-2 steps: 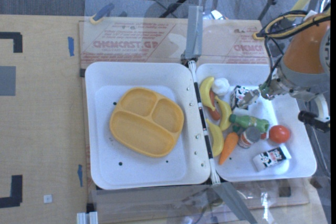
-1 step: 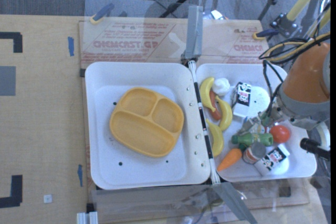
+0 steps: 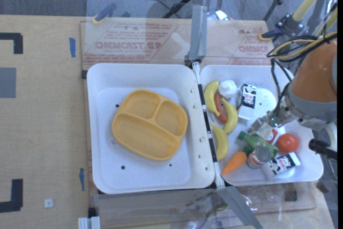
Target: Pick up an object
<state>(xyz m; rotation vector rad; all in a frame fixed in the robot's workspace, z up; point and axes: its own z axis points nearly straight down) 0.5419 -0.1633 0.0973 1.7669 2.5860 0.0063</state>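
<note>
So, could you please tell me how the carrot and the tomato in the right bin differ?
The carrot is orange, long and tapered; the tomato is red and round. The carrot lies at the bin's near left, by a banana; the tomato sits further right, near the gripper. Both lie in the right bin.

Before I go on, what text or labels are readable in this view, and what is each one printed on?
"CHEMCAST GP", red, repeated in rows: on the left clear sheet's protective film, behind the left bin.
Red print on the right clear sheet: same style, too blurred to read.
Black-and-white carton in the right bin: graphic, no legible words.
Second black-and-white carton near the tomato: too small to read.
</note>
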